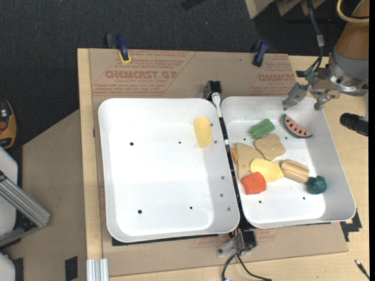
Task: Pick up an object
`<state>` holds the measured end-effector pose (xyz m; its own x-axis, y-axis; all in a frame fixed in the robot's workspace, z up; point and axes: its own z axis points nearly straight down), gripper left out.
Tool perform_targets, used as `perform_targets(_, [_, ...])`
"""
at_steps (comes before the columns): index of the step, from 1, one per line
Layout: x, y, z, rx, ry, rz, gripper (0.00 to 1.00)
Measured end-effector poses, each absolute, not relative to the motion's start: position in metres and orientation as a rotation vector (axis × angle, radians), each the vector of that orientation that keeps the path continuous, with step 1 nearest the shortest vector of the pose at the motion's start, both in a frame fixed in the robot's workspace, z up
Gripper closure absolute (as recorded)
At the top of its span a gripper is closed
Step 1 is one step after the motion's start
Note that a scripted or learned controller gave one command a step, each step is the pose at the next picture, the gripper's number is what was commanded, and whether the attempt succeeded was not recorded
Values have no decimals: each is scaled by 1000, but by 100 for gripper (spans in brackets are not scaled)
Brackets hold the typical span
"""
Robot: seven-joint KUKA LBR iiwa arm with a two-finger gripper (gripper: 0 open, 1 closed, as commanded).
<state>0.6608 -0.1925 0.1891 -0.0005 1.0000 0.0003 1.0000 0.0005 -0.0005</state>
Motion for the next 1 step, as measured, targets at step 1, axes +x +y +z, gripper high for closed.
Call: perform_targets(1, [669,-129,224,-2217,-2232,-9,0])
